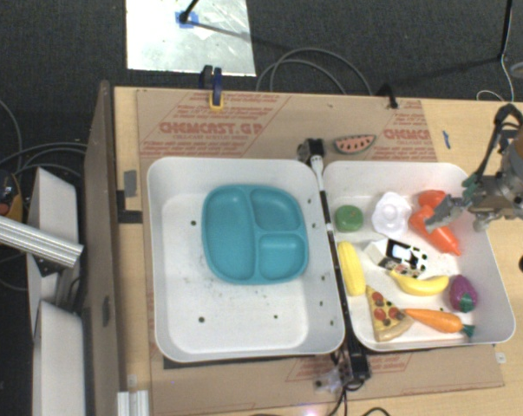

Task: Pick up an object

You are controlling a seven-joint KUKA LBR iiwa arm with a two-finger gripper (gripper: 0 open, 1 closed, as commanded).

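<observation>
The arm is reaching in from the right edge of the frame, and its gripper [459, 204] is hanging over the upper right part of the right-hand bin [502, 295], directly above an orange-red toy [436, 215] that is lying against that bin's right side. Whether the pincer is spread or pressed together cannot be told from this angle, and nothing can be seen pinched in it, so the pick is probably not yet made. All the candidates for the task are sitting crowded in this one bin, which is likely why the arm is working on this side: a white crumpled object [391, 213] just left of the orange-red toy, a green ball [349, 218] further left, a yellow corn cob [351, 268] along the bin's left wall, a banana [420, 282] with a black-and-white piece [403, 254] resting just above it in the middle, a pizza slice [384, 311] and a carrot [436, 319] along the lower edge, and a purple fruit [463, 293] at lower right. The left-hand bin [176, 258] is holding a teal divided plate [254, 234], lying flat in its centre. A watermelon slice toy [355, 144] is resting outside the bins, on the cardboard [244, 128] above them. Since the toys are packed so near each other, a descent here is risking a nudge to the white object beside the target.
</observation>
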